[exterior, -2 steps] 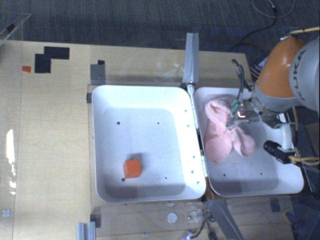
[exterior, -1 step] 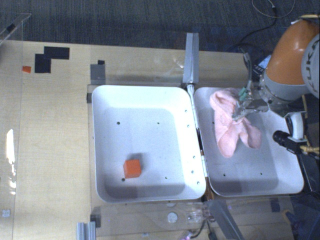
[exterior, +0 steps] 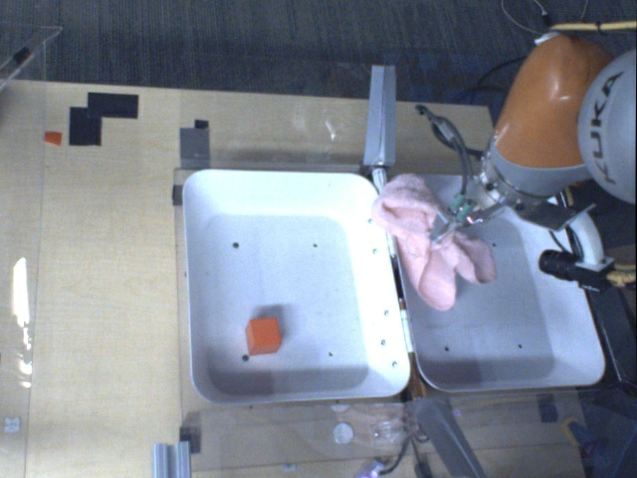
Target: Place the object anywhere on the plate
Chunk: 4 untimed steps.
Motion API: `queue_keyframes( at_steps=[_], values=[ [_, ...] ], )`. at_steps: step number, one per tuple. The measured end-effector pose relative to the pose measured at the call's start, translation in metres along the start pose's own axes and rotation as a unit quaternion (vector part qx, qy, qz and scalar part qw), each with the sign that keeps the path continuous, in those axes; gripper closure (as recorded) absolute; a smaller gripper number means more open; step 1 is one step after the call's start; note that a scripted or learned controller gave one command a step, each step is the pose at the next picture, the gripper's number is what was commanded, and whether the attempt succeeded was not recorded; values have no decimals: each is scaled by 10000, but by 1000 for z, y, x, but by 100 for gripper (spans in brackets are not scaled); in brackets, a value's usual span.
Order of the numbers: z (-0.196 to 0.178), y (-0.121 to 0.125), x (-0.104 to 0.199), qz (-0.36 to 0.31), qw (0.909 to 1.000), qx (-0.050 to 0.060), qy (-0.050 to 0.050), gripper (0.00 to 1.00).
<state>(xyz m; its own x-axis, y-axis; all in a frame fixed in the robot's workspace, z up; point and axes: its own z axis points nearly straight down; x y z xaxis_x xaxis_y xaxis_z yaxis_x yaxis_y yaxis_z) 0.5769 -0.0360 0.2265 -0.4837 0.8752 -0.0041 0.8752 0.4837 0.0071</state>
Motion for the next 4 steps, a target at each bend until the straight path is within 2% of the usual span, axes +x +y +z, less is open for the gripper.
queue_keyframes(
  at_steps=[1,2,3,4],
  values=[
    [-10,30,45,-1997,9799,-15,-6,100],
    [-13,56,82,-3913,9203,-31,-14,100],
    [-2,87,122,-5073,8618,-25,0,100],
    [-2,87,122,-5072,8618,-27,-3,0]
  ],
)
